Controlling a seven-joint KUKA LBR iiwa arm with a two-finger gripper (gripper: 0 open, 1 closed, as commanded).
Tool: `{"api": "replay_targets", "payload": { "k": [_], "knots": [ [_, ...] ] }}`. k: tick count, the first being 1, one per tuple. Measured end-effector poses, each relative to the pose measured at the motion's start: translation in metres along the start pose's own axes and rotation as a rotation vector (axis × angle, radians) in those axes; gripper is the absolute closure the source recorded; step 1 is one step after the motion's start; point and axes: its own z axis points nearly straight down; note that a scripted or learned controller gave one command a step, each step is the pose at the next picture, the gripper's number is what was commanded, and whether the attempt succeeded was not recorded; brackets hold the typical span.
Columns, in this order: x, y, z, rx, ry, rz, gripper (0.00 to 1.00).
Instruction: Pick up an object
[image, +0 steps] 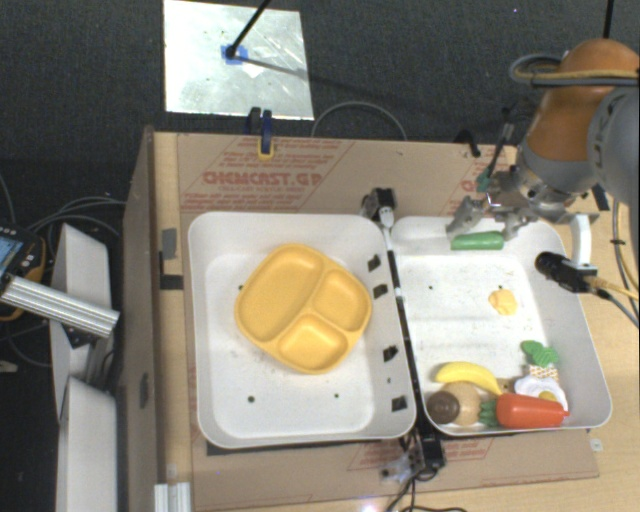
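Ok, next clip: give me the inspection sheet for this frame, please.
Surface: two white bins, left bin and right bin, side by side on cardboard.
Job's things: in the right bin, green stick at the far edge, small yellow piece, banana, carrot, brown ball, green leafy toy.
Clutter: yellow divided plate in the left bin.
Grippers: gripper right above the green stick; grasp cannot be judged.
Cables: loose leads at far left.
Surroundings: silver sheet beyond the bench, blue clamp on its edge.
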Motion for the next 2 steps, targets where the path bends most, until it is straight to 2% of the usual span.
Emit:
{"api": "replay_targets", "payload": {
  "k": [1,2],
  "knots": [
    [-0.037,0.014,0.121,0.005,0.0,0.005,0.0],
    [-0.036,0.018,0.104,-0.005,-0.002,0.001,1.0]
  ]
}}
